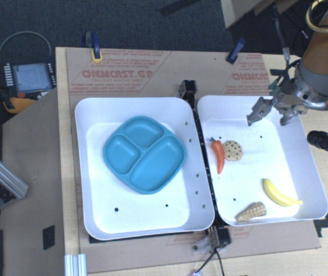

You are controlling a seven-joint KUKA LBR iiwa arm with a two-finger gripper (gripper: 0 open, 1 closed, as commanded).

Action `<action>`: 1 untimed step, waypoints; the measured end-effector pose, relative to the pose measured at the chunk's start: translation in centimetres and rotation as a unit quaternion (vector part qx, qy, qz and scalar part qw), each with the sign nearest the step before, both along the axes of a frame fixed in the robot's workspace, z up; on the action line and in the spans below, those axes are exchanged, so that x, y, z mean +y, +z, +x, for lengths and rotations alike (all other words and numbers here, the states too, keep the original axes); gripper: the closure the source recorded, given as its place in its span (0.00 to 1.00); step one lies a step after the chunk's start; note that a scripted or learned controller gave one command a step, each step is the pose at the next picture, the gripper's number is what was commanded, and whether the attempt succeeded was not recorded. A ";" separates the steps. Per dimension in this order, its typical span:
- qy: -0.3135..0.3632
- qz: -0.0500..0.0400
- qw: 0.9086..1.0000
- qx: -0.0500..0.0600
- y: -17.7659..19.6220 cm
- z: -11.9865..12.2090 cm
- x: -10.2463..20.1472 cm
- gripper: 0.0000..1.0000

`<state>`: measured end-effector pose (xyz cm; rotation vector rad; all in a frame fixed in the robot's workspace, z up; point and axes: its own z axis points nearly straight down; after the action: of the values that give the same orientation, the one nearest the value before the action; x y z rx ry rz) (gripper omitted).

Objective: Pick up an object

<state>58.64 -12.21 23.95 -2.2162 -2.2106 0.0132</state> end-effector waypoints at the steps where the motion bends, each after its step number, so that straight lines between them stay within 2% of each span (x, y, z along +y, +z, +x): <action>1: 0.001 -0.001 1.000 -0.007 0.7 0.2 0.0 0.00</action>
<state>58.89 -12.19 24.69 -2.2208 -2.2214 0.0001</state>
